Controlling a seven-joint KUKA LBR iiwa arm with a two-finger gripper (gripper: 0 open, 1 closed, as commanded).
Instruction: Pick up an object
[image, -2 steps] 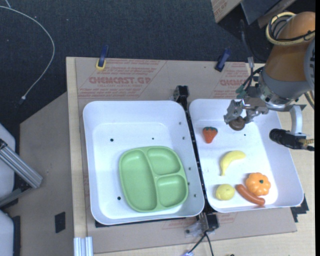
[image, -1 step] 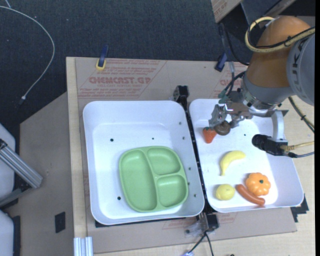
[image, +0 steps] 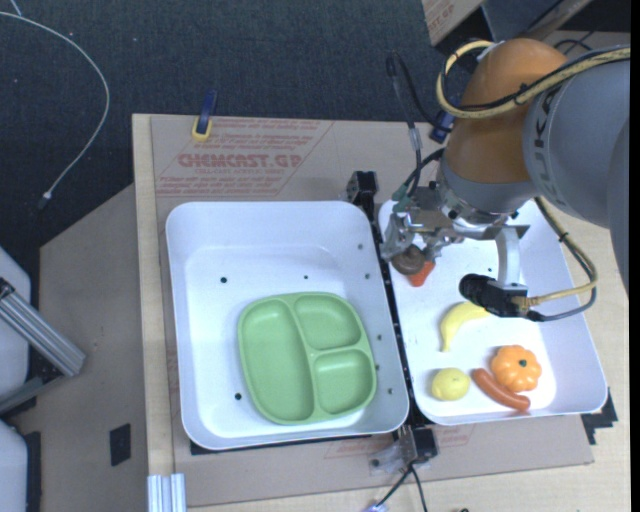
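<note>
White plastic forms the two shallow bins set side by side on the tabletop (image: 150, 200). In the left bin (image: 200, 250), a pale green divided plate (image: 305, 355) is laid toward the near edge, its three compartments facing up. The right bin (image: 570, 300) is entered by the grey arm (image: 590, 130), whose orange band (image: 500, 90) is seen above the wrist. The pincer (image: 412, 255) is lowered at the far left corner of the right bin, just beside the wall shared with the left bin. A small orange-red object (image: 422, 272) is seen touching its tip; whether the pincer is spread or pressed together cannot be told, and no grip on the object can be confirmed. A banana (image: 460, 322) is placed near the middle of the right bin. Toward the near edge, a small yellow-green fruit (image: 450, 384) is found, with a red sausage (image: 500, 390) just beside it and an orange pumpkin (image: 516, 366) touching the sausage at the near right corner.
</note>
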